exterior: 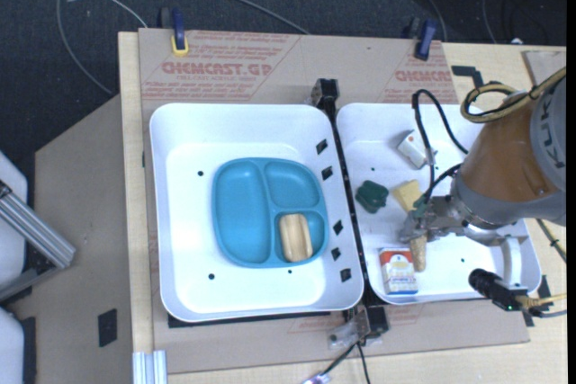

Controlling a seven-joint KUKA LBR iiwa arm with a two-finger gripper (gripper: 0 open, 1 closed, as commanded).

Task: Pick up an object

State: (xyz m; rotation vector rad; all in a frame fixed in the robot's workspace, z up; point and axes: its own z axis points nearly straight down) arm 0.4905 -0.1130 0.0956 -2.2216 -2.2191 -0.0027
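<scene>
Camera view from above takes the black divider (pixel 335 184) between the two white bins as its landmark. Far to the left of it, on the cardboard-covered bench (pixel 225 67), a blue clamp (pixel 179 30) grips the back edge. The left bin (pixel 171 193) touches the divider along its right wall. Inside that bin, just left of the divider, lies a blue compartment tray (pixel 261 211). A tan, bread-like piece (pixel 295 236) rests in the tray's lower right compartment, the one nearest the divider.

Right of the divider, the right bin (pixel 378 126) holds several small things. A dark green object (pixel 371 195) lies just beside the divider. A pale yellow piece (pixel 407 193) sits touching or nearly touching the green one on the side away from the divider. Farther back and farther from the divider is a small white and grey object (pixel 411 148). Toward the front, near the divider, a small red and white carton (pixel 399 272) lies by the bin's front wall.

Between the yellow piece and the carton, the gripper (pixel 419 238) reaches down over the bin floor. A tan object (pixel 418 253) shows at its tip, but I cannot tell whether the fingers are spread or pressed together, nor whether they pinch it. A black cable (pixel 430 117) loops above the arm (pixel 508 166), whose orange band and grey body cover the bin's side farthest from the divider. A second blue clamp (pixel 425 39) sits on the bench's back edge, right of the divider.
</scene>
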